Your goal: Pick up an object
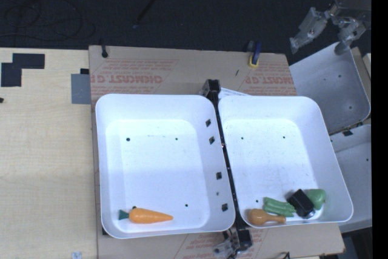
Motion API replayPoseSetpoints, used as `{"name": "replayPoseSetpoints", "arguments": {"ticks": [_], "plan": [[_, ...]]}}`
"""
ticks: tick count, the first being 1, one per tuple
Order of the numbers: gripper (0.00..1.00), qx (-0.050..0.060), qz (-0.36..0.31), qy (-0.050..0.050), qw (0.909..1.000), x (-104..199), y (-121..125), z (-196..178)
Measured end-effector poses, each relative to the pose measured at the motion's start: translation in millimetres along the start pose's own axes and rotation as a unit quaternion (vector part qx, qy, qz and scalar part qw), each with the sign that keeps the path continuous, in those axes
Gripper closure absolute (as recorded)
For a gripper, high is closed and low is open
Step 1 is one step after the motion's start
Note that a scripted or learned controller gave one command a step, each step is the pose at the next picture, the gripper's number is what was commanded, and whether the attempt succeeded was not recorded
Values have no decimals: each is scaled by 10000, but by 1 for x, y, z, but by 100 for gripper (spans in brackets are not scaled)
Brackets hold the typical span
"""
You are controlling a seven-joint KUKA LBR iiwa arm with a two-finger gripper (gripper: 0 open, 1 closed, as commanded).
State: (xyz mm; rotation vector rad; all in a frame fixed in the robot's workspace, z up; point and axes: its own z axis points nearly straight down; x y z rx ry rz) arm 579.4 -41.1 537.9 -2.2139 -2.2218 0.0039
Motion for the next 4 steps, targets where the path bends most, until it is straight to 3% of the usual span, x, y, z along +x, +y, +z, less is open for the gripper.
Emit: {"name": "replayPoseSetpoints", "arguments": {"ticks": [1, 2, 3, 4], "plan": [[0, 73, 20, -7, 10000, -2, 65, 160], [0, -63, -42, 9, 10000, 101, 33, 49], [0, -36, -16, -1, 10000, 164, 9, -3], [0, -7, 45, -25, 10000, 105, 67, 2]]}}
